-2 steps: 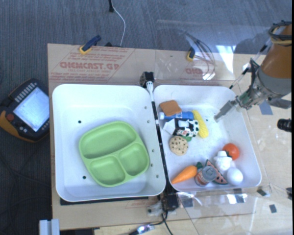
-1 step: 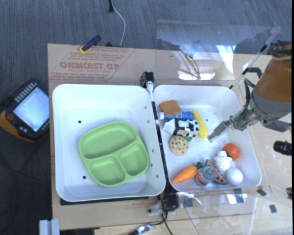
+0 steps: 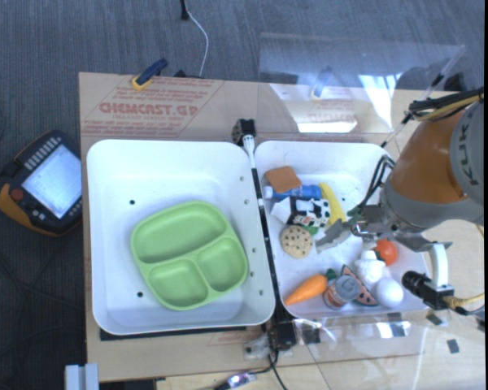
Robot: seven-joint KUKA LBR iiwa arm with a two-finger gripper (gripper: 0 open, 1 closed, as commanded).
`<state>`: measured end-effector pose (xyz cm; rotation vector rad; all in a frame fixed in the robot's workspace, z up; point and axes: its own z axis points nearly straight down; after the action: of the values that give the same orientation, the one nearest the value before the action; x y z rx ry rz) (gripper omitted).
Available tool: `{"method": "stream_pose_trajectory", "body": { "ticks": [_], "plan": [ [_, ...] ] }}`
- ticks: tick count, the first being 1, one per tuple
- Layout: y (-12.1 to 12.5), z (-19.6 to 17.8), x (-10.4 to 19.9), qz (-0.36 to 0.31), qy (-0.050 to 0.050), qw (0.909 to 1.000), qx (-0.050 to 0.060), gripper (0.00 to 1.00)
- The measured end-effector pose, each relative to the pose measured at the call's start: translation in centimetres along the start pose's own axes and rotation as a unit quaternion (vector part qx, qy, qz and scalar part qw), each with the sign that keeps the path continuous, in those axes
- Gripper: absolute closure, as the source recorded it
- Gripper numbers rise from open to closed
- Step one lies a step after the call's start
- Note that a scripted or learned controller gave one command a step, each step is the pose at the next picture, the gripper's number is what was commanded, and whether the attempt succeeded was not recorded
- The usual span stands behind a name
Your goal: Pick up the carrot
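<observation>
The orange carrot point(image 3: 307, 289) lies on its side near the front edge of the right bin point(image 3: 366, 154), its green end pointing right toward a small tin can point(image 3: 339, 292). My gripper point(image 3: 335, 234) hangs over the middle of that bin, up and to the right of the carrot and apart from it. It sits just right of a round cookie point(image 3: 294, 240). The grey arm with its orange band point(image 3: 427, 165) reaches in from the right.
Around the gripper in the right bin lie a brown toast piece point(image 3: 283, 179), a blue item point(image 3: 306, 193), a black-and-white toy point(image 3: 309, 212), a yellow banana point(image 3: 332, 204), a red tomato point(image 3: 386, 253) and white egg shapes point(image 3: 374, 270). A green divided plate point(image 3: 191, 254) sits in the left bin point(image 3: 114, 185).
</observation>
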<state>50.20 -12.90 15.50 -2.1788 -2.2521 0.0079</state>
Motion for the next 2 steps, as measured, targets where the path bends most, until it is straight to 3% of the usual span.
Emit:
{"method": "stream_pose_trajectory", "body": {
  "ticks": [1,2],
  "plan": [
    [-1.44,6.51,2.48,-0.047,-0.004,0.9988,-0.007,0.0],
    [-1.15,6.46,2.6,-0.145,-0.008,0.9893,-0.012,0.0]
  ]
}}
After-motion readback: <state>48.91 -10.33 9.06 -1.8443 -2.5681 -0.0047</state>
